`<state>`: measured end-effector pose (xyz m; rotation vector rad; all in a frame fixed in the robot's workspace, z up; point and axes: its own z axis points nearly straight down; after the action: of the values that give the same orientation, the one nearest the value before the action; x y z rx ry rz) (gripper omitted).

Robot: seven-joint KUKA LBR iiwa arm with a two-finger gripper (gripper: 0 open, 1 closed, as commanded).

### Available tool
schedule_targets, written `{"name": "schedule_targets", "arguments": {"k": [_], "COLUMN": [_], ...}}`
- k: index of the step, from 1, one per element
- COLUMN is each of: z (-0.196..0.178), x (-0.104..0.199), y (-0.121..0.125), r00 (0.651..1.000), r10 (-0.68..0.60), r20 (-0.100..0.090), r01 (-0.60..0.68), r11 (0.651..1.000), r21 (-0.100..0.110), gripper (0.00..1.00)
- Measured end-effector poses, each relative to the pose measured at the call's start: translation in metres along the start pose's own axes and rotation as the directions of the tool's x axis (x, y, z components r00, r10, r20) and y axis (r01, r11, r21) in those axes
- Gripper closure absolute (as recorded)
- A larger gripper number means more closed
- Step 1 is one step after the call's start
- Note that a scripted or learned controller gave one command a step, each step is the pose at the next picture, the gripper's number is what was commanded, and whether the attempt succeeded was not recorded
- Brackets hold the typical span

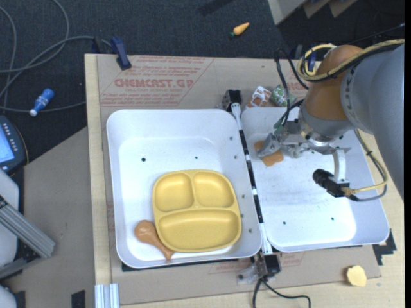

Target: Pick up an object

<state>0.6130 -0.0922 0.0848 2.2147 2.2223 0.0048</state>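
My gripper hangs low over the far left part of the right bin, below the grey arm with its orange band. Just left of the gripper and under it lie two small orange pieces on the bin floor, close to the divider between the bins. I cannot tell whether the gripper touches them. In the left bin a yellow divided plate lies flat, with an orange drumstick-shaped toy at its near left corner.
Small packets sit on the bench behind the right bin's far rim. A yellow lump lies on the bench at the near right. A black cable plug hangs over the right bin. A blue clamp holds the board's far left corner.
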Motion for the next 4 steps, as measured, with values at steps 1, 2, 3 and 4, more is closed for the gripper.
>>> {"name": "schedule_targets", "arguments": {"k": [1, 2, 3, 4], "z": [0.0, -0.011, 0.001, -0.048], "x": [-0.006, -0.005, -0.02, -0.021], "y": [0.028, 0.028, -0.01, -0.095], "r00": [1.0, 1.0, 1.0, 1.0], "r10": [0.001, 0.001, 0.006, 0.007], "r20": [0.001, 0.001, -0.002, -0.003], "r01": [-0.001, -0.001, -0.006, -0.007], "r11": [1.0, 1.0, 1.0, 1.0], "r21": [0.001, -0.001, 0.01, 0.011], "gripper": [0.0, 1.0, 1.0, 1.0]}}
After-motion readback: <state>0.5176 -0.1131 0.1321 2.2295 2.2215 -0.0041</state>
